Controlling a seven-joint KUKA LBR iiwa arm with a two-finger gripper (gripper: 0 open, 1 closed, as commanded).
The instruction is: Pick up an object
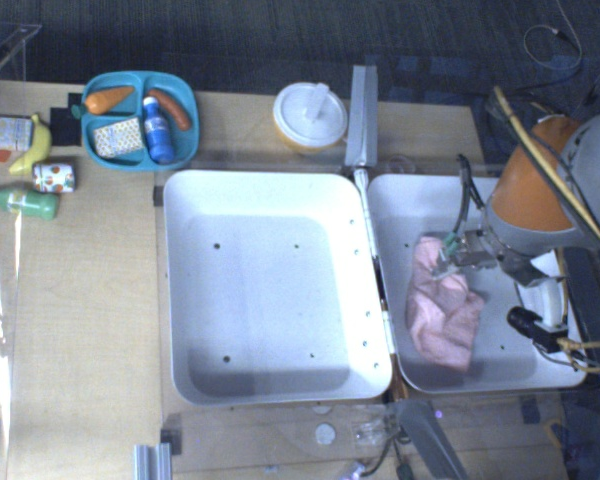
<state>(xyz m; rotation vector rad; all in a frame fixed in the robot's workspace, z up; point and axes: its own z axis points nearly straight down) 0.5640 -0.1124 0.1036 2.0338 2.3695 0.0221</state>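
I've got the gripper [448, 255] down on the pink cloth [442, 308] in the right bin [500, 368], can't tell its state, next: lift & check.

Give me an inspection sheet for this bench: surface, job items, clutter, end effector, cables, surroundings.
Surface: light wooden bench bearing a left bin and a right bin, both white, side by side.
Job's things: crumpled pink cloth lying in the right bin.
Clutter: blue divided tray of toy food, white lidded cup, banana, small can, green bottle, all outside the bins.
Grippers: end effector low at the cloth's upper end; finger state cannot be told.
Cables: black cable running along the arm; thin wire on the floor.
Surroundings: dark carpet beyond the bench.
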